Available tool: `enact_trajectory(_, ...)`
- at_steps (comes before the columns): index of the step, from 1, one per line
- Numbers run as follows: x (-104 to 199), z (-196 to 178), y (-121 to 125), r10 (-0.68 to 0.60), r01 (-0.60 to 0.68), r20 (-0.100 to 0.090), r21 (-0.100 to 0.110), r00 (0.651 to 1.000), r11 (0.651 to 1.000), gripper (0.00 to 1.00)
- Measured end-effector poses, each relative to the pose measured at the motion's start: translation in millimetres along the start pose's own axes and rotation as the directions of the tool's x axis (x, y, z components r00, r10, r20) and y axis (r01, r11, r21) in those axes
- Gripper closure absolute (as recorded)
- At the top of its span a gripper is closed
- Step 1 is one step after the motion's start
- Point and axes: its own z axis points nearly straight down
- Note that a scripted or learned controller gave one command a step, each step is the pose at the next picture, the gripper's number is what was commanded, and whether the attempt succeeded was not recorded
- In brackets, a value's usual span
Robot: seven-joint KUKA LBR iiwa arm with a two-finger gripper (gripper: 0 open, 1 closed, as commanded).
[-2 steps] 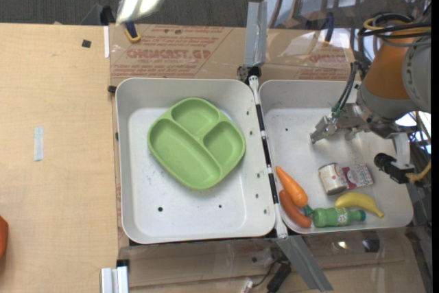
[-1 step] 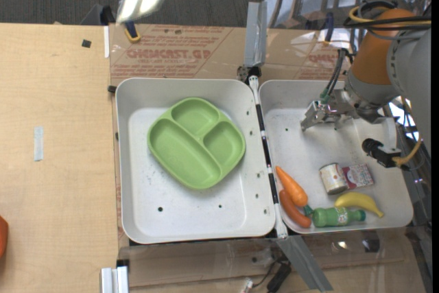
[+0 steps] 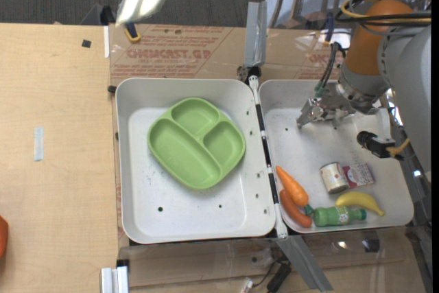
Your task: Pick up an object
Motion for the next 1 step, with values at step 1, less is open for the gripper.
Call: enact_trajectory(1, -59.4, -2.4, -25.7, -0.022, 0.022, 0.0, -0.042, 1.0, 0.999, 0.0)
